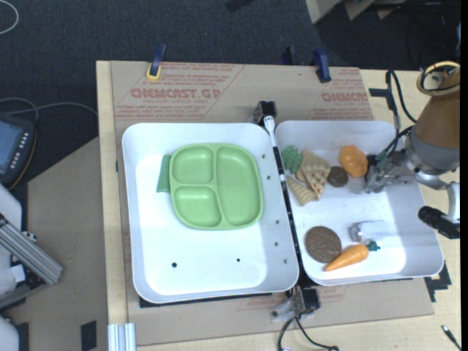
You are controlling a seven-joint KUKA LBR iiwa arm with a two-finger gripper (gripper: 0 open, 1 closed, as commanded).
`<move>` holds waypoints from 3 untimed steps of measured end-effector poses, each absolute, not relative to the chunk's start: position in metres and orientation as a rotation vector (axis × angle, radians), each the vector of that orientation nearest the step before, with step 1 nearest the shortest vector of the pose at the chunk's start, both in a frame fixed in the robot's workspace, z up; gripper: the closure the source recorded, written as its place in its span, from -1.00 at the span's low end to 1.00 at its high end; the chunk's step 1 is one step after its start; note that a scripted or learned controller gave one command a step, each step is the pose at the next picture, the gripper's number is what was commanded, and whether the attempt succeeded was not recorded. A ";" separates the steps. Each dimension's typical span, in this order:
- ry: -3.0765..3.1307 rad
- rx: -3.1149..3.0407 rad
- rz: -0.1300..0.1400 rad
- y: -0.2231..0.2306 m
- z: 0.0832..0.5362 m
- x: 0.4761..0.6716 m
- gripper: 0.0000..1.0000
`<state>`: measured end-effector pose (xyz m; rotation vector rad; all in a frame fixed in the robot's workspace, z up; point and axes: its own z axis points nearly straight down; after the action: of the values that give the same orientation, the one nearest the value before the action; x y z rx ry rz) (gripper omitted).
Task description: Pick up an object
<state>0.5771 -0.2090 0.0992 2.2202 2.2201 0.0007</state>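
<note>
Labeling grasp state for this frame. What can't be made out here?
- Gripper: fingers open or shut unreadable; too small and blurred against the right bin.
- Arm: cut off by the camera view's right edge.
- Green item under the divided plate: mostly covered by the plate.
- Grey object near the carrot: too small to identify.

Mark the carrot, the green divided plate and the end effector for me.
carrot (346, 257): camera view, middle of its orange body.
green divided plate (216, 186): camera view, the ridge where its three compartments meet.
end effector (378, 175): camera view, at its tip over the right bin.
</note>
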 end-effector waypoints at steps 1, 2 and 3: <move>2.218 2.215 0.005 -0.210 0.148 0.588 1.00; 2.218 2.214 0.005 -0.204 0.206 0.597 1.00; 2.219 2.216 0.004 -0.204 0.227 0.598 1.00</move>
<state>0.5980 -0.2042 0.2266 2.2161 2.2190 0.0035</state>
